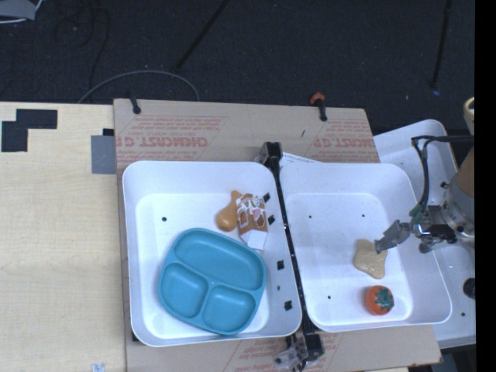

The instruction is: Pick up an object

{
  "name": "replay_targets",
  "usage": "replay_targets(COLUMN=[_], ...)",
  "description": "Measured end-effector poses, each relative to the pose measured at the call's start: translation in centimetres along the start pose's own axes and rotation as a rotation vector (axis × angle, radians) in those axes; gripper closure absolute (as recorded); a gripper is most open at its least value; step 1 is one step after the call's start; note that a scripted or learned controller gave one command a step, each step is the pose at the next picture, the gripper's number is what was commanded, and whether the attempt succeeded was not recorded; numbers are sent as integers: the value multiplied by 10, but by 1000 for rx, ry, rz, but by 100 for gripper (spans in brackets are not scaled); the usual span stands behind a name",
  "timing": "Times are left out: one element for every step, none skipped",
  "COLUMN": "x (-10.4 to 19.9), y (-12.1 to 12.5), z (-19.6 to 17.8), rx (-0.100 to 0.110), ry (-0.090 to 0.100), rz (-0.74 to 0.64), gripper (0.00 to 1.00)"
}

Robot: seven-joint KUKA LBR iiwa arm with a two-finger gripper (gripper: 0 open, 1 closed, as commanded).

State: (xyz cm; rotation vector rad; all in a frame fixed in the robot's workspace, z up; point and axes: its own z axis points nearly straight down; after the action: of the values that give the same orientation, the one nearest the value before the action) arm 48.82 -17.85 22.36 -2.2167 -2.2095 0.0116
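Observation:
In the right bin (pixel 341 178) a flat beige piece (pixel 370 260) lies toward the right side. A red-orange tomato-like toy (pixel 379 300) sits just in front of it. My gripper (pixel 402 246) reaches in over the bin's right rim and is open, its fingers spread with nothing between them. The left fingertip (pixel 382 245) hovers at the beige piece's upper right edge. In the left bin (pixel 143 208) a blue divided plate (pixel 211 280) rests beside an orange-brown toy with white patches (pixel 244 213).
A black divider (pixel 283 239) runs between the two bins. Both bins stand on a cardboard sheet (pixel 232 134) over a light wooden bench (pixel 54 239). Cables and the arm's mount (pixel 434 177) crowd the right edge.

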Motion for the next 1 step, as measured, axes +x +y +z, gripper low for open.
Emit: replay_targets(x=[0], y=[2], z=[-6], rx=[-12], ry=[-3], rz=[-3], gripper=[0])
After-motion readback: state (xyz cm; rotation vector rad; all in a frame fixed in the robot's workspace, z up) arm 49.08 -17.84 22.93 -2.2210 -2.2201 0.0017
